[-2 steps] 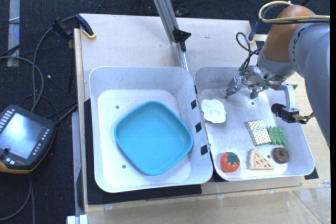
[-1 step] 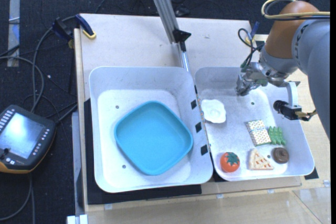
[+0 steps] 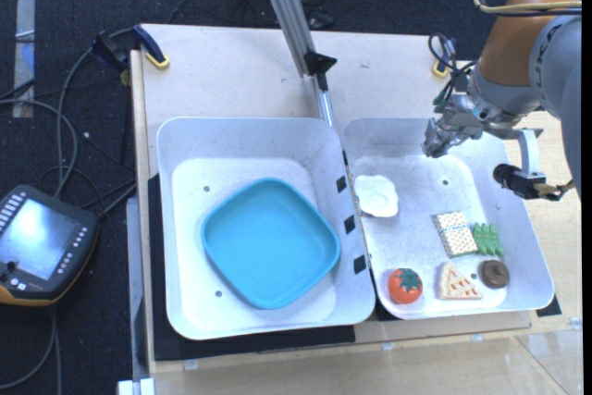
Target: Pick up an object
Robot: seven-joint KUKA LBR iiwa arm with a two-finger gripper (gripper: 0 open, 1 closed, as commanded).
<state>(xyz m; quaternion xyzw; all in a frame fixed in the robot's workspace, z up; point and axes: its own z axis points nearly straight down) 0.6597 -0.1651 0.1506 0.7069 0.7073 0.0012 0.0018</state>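
The right bin (image 3: 407, 136) holds a white fried egg (image 3: 376, 196) near its left wall. Along its near side lie a red tomato (image 3: 404, 285), a sandwich wedge (image 3: 457, 281), a checkered cracker (image 3: 454, 233), a green leafy piece (image 3: 487, 239) and a brown donut (image 3: 495, 273). My gripper (image 3: 437, 143) hangs over the far part of this bin, above bare floor, well apart from all the items. Nothing shows between its fingertips.
The left bin (image 3: 180, 153) contains a blue square plate (image 3: 269, 241). A slanted metal pole (image 3: 287, 0) runs down to the divider between the bins. Clamps sit at the bench's far corners, and a teach pendant (image 3: 42, 242) lies off the bench at left.
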